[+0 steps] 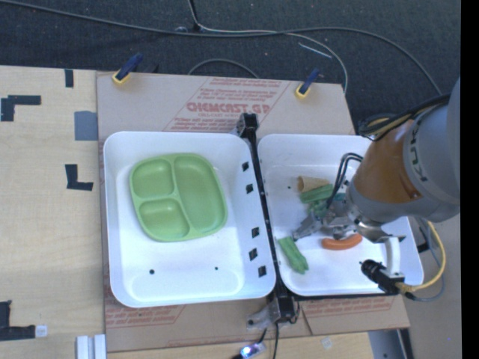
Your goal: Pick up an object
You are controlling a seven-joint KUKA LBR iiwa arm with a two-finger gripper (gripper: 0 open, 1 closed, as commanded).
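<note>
Gripper low in right bin, grasp perhaps unclear — orange piece half-hidden

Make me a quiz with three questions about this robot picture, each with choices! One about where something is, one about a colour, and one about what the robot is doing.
1. Where is the green divided plate?
A. in the left bin
B. in the right bin
C. on the dark floor

2. What colour is the small curved piece lying just below the gripper?
A. blue
B. orange-red
C. black

3. Where is the gripper?
A. down in the right bin, among the small pieces
B. over the green plate
C. up by the yellow clamps

Answers:
1. A, the plate lies flat in the left bin, with three hollows.
2. B, it is orange-red against the white bin floor.
3. A, the arm reaches in from the right, and the gripper sits low between the green pieces.
</note>
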